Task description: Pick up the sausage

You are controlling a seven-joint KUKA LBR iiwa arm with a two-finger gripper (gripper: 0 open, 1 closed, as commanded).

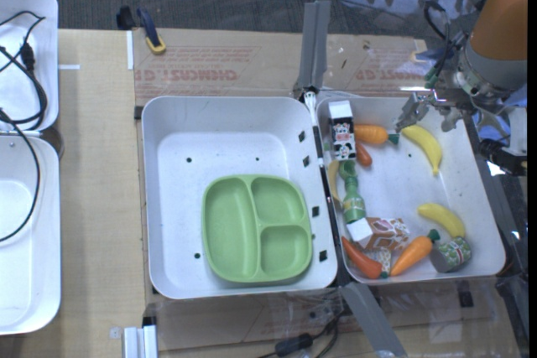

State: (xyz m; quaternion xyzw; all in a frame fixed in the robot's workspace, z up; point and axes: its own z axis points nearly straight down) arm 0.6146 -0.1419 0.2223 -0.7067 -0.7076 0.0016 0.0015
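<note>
The sausage (361, 257), a red-orange curved piece, lies at the front left of the right bin (487, 205), wedged against a small printed carton (383, 232) and an orange carrot (410, 255). My gripper (430, 115) hangs over the bin's back right part, just above the upper end of a yellow banana (424, 147). It is open, its fingers spread with nothing between them. The sausage lies far from it, toward the front left.
The right bin also holds a cow-print milk carton (340, 130), a second carrot (372, 133), a small brownish piece (363, 154), a green bottle (352, 202), a second yellow fruit (442, 220) and a grey-green lump (450, 254). A green divided plate (256, 227) lies in the left bin (168, 180).
</note>
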